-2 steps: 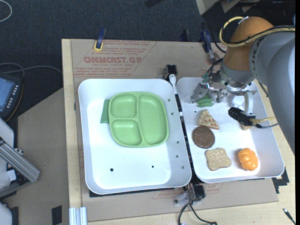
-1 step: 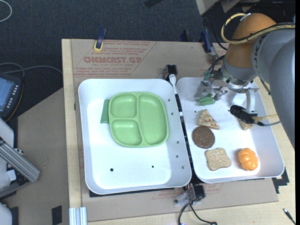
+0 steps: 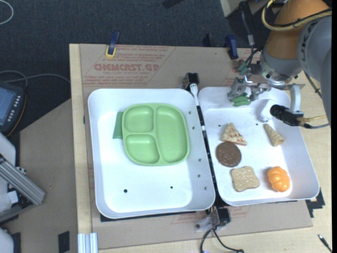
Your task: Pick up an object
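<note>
Gripper (image 3: 243, 91) sits low over the far edge of the right-hand shallow white bin (image 3: 308, 165), near its far-left corner. A small green object (image 3: 241, 101) lies directly under the fingertips, against the far wall. We cannot tell from this slanted view whether the jaws are wide, narrow or closed on it; metal parts overlap the green piece.

Other candidates in the right bin: a tan triangular wedge like a pizza slice (image 3: 233, 134) toward the middle, a brown round disc like a cookie (image 3: 228, 154) just nearer than it, a pale square toast-like piece (image 3: 245, 178) by the near edge, an orange rounded lump (image 3: 278, 178) at the near-right corner, and a small beige cone-shaped piece (image 3: 273, 134) toward the right edge.

Left-hand white bin (image 3: 105, 188) carries a light green divided plastic tray (image 3: 156, 134) at its centre.

Risks as we judge them: the green object is small, flat and tight to the bin wall, so a fingertip may strike the rim or slide over it. A closing pinch could push it along the wall.
</note>
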Controlling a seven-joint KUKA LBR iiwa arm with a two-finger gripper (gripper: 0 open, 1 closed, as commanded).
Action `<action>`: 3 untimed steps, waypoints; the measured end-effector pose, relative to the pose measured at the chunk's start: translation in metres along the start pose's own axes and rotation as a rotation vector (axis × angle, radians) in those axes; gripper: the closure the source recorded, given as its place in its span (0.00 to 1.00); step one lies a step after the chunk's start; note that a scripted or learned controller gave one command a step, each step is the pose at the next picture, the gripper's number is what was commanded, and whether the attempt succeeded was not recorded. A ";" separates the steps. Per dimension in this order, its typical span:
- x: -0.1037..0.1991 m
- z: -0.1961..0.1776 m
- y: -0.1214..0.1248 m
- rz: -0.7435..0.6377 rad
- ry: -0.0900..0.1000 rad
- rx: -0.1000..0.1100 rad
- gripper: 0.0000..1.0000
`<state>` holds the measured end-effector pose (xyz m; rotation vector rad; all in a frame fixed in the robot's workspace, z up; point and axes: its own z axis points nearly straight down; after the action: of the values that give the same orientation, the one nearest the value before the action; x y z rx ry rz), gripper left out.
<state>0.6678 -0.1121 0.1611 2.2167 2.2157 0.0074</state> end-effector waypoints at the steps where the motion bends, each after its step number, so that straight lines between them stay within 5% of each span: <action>1: -0.008 -0.061 0.004 0.000 -0.001 -0.001 1.00; 2: -0.008 -0.064 0.004 -0.001 0.001 0.005 1.00; 3: 0.033 -0.055 -0.034 -0.003 0.004 0.013 1.00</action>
<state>0.6337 -0.0792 0.2158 2.2218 2.2275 -0.0030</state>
